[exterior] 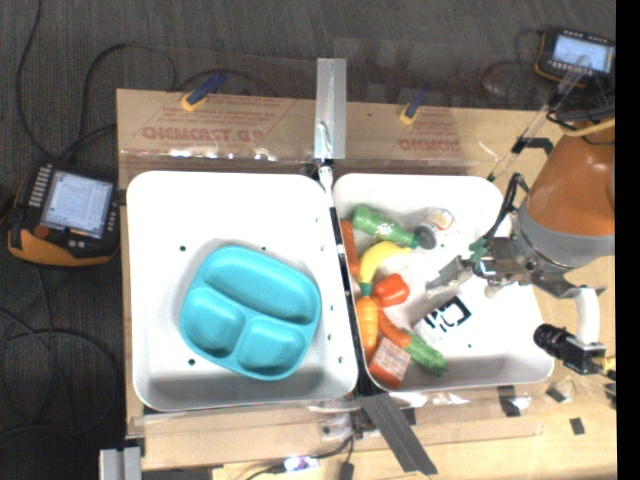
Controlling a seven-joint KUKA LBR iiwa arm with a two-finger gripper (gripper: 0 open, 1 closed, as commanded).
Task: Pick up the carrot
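The carrot (367,325) is a short orange piece lying near the left wall of the right bin (500,363), just below a red pepper (392,289). My gripper (447,294) hangs over the middle of that bin, to the right of the carrot and apart from it. It is open, with nothing between its fingers. The grey arm with its orange band (572,193) reaches in from the right.
Around the carrot lie a yellow banana (381,258), a green bottle-like toy (385,227), a red packet (390,361) and a green piece (427,354). A slim orange strip (348,247) hugs the divider. The left bin (160,208) holds a turquoise compartment tray (250,310).
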